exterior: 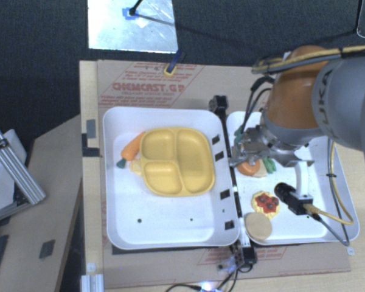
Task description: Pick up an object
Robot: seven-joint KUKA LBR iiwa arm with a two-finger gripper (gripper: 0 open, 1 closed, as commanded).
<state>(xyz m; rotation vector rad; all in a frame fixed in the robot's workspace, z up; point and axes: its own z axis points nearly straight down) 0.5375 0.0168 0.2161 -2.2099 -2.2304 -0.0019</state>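
A cardboard-covered bench [146,84] carries two white bins. The arm [328,96] hangs low over the right bin [328,224]. The left bin [170,224] holds a yellow divided plate [173,161] and a toy carrot [132,146]. The gripper [250,157] sits at an orange piece [249,168]; whether it grips, I cannot tell. Best confirm a centred pinch before lifting slowly.

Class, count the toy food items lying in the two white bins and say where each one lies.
4 seen: a carrot beside the yellow tray in the left bin; an orange piece, a small pizza and a tan disc in the right bin. The arm may hide more.
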